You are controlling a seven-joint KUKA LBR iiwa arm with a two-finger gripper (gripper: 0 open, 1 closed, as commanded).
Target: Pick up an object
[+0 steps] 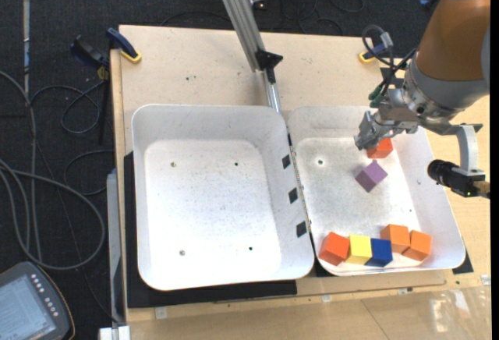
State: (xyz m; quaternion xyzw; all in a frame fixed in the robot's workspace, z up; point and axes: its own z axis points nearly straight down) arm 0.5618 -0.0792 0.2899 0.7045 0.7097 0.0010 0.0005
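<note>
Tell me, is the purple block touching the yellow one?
Apart. The camera view shows the purple block alone mid-bin, with bare white floor between it and the yellow block in the front row.

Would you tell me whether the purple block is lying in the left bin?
No, the purple block lies in the right bin, just below the gripper.

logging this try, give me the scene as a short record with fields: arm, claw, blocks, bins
arm: grey KUKA arm with orange band, reaching in over the right white bin
claw: claw low over a small orange-red block; grip unclear
loose block: purple cube, apart from the claw
front row: orange, yellow, blue, orange, orange cubes
left white bin: speckled floor
</note>
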